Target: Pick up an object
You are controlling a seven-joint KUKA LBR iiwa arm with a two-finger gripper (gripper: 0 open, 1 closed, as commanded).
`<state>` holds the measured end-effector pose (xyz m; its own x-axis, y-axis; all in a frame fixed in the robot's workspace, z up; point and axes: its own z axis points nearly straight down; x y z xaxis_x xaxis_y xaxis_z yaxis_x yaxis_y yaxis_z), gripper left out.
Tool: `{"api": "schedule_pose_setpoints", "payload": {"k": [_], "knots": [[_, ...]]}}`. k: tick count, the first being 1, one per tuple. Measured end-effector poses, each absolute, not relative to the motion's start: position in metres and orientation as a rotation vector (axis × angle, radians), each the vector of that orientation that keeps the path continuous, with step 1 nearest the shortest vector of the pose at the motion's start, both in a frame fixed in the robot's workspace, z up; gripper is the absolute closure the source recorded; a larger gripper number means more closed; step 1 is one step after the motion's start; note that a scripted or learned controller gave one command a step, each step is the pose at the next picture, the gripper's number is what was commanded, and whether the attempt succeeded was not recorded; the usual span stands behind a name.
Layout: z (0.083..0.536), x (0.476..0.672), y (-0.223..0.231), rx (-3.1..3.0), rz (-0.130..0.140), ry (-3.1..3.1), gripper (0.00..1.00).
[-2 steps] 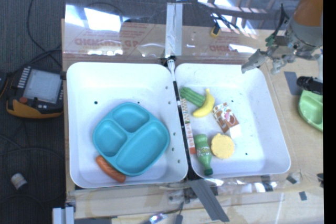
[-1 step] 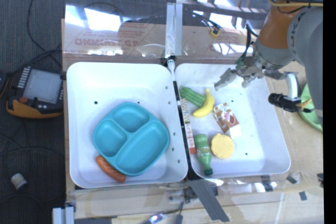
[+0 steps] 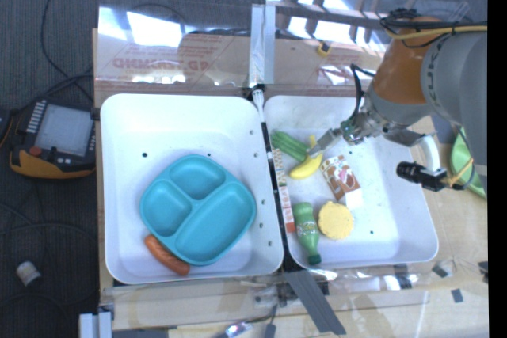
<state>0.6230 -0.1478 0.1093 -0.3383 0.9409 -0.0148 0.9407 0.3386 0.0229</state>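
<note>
Looks like the reach-in step: the end effector is low in the right bin, tip right at the banana and just beside the green veg. Can't tell from this angle whether it's spread or pressed together, and nothing is visibly pinched, so I'd call the pick not yet done.

Using the banana as the landmark: a flat printed box lies just right of it, a round yellow disc, crumbly-looking like a cracker, sits below-right, and a small green bottle lies below it. Way off to its left, in the other bin, there's a smooth blue divided plate with an orange sausage at its lower edge.

The banana's curved, glossy plastic, so I reckon the next move needs a centred closing across its narrow width, then a straight lift.
</note>
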Motion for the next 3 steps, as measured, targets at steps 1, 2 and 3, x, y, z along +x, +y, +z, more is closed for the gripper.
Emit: {"api": "schedule_pose_setpoints", "payload": {"k": [1, 2, 3], "knots": [[0.09, 0.581, -0.155, 1.737, 0.003, 2.603, 0.0], [0.097, 0.582, -0.153, 1.737, 0.007, 2.605, 1.0], [0.198, 0.625, -0.14, 1.531, -0.001, 2.747, 1.0]]}}
